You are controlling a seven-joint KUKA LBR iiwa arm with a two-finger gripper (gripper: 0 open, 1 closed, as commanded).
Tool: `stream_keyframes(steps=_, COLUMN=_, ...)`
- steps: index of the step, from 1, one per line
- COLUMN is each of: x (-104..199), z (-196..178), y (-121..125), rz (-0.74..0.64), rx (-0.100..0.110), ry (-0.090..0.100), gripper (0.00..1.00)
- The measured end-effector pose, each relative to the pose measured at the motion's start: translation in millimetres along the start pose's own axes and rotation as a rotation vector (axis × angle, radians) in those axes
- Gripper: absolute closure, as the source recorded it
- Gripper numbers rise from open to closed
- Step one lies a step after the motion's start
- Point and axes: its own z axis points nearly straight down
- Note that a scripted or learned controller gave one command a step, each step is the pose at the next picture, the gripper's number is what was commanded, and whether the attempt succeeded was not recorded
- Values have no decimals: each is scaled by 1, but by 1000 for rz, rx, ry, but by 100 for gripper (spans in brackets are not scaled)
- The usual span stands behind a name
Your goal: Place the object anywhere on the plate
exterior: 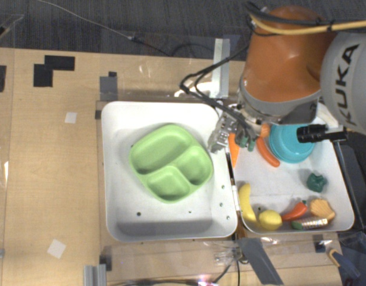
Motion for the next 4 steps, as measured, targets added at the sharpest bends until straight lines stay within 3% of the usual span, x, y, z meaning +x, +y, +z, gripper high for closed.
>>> stream_keyframes(steps=1, x=0, z=0, y=0, rz=0, rx=0, ry=0, gripper=0)
stream_keyframes(steps=4, x=0, z=0, y=0, rz=0, rx=0, ry=0, gripper=0)
